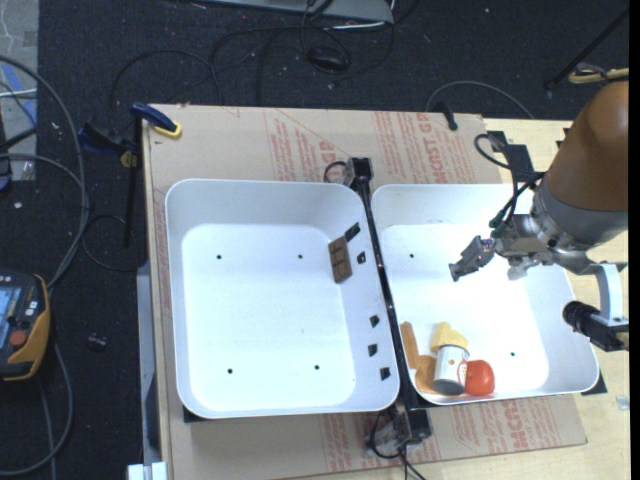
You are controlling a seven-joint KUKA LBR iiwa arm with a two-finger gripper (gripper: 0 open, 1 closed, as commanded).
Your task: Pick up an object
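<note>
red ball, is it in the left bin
No, the red ball lies in the right bin, at its near edge beside a can.

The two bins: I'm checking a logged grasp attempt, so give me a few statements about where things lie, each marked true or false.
1. The red ball lies in the right bin. True.
2. The claw hangs over the left bin. False: it is over the right bin.
3. A brown block lies in the left bin near the divider. True.
4. The small can sits at the right bin's far edge. False: it is in the near left corner, beside the ball.
</note>
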